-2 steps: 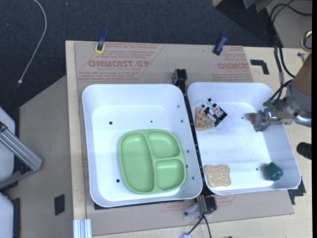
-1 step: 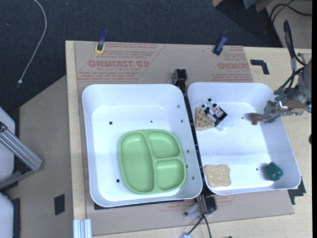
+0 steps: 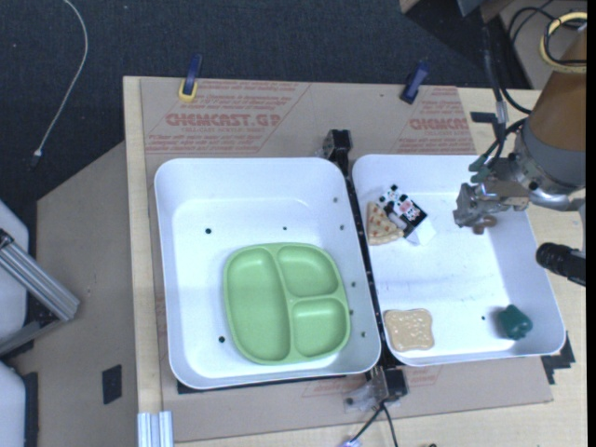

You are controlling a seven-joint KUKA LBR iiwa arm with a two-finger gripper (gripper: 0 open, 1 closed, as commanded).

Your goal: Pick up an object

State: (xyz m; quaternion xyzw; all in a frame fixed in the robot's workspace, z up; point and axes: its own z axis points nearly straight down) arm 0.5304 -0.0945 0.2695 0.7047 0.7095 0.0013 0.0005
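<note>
Left bin (image 3: 177, 250) holds a green tray (image 3: 284, 302); right bin (image 3: 531, 277), seemingly toast (image 3: 409, 330).

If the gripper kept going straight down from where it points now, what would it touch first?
Most likely bare floor of the right bin. The gripper hangs over its upper right part, apart from the small black-and-white object to its left. Height above the bin is unclear from this slanted view.

You see two shallow white bins, left (image 3: 177, 194) and right (image 3: 521, 277), side by side | brown board (image 3: 279, 110) with red lettering under them | blue clamps at its far edge (image 3: 190, 78) (image 3: 415, 81) | black clip (image 3: 337, 143) between the bins | dark carpet (image 3: 233, 17) beyond.
</note>
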